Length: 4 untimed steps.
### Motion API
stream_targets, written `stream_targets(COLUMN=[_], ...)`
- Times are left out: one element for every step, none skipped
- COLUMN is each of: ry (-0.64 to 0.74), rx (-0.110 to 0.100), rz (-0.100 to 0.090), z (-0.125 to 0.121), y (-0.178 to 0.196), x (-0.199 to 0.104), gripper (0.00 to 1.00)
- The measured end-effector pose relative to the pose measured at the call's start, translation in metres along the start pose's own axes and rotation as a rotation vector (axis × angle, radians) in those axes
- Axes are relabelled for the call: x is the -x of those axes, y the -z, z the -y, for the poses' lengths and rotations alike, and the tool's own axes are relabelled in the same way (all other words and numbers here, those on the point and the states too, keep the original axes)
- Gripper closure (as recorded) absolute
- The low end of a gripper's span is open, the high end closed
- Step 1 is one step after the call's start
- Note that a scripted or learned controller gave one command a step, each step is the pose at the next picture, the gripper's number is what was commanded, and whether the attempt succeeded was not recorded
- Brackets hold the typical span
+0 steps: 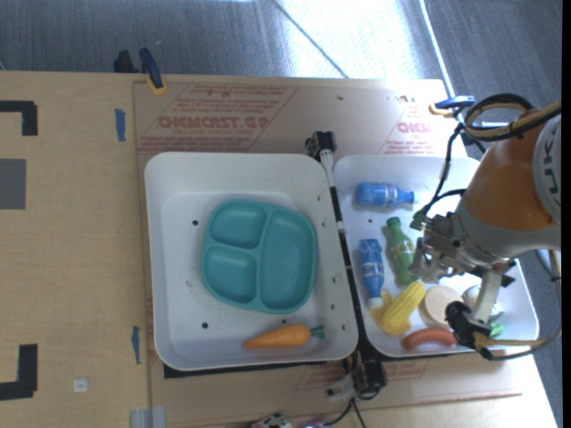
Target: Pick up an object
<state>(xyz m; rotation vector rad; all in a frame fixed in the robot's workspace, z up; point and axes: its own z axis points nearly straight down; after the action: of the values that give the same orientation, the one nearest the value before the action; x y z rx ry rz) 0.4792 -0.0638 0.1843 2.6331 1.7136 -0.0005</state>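
Observation:
My gripper [426, 261] hangs over the right bin [522, 279], just right of a green bottle [399, 248] and above a yellow corn cob [401, 306]. Two blue bottles lie in this bin: one [382, 194] near the back and one [371, 268] along the left wall. A pale round disc [437, 305] and a red sausage [426, 338] sit near the front. The arm hides the bin's right part.
In the left bin [169, 239] there is a teal divided plate [260, 255], with an orange carrot [278, 336] by the front wall. A brown cardboard sheet [71, 239] covers the bench around both bins.

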Motion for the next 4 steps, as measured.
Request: stream_targets(ry=[-0.001,-0.001,0.017,-0.029], rx=[0.001,0.001,-0.004,0.001], rz=[0.000,0.000,0.000,-0.002], z=[-0.001,-0.001,-0.014,-0.038], y=[0.010,0.010,-0.082,-0.099], x=[0.000,0.000,0.025,0.084], gripper=[1.00,0.00,0.00,0.00])
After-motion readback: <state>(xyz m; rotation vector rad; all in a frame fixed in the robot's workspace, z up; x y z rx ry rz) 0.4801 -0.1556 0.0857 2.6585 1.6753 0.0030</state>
